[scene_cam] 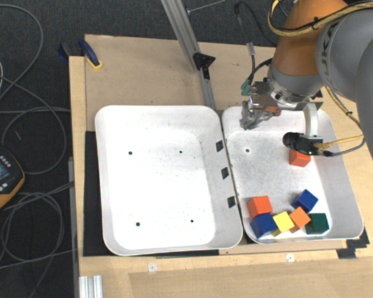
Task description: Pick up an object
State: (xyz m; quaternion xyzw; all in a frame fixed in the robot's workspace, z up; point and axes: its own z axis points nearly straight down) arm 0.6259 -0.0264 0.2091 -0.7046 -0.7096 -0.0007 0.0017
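My gripper [252,118] hangs over the far left corner of the right bin [339,185], its tip small and dark against the white floor; I cannot tell how it is set, and I see no block in it. Nearest it in this bin lies a lone red-orange block [299,158], toward the right wall. Along the bin's near edge cluster an orange block [258,205], two blue blocks [263,225], a yellow block [283,221], a smaller orange block [299,217] and a green block [318,222].

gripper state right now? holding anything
gripper: over the back of the right bin, apart from the blocks; open or shut cannot be told.
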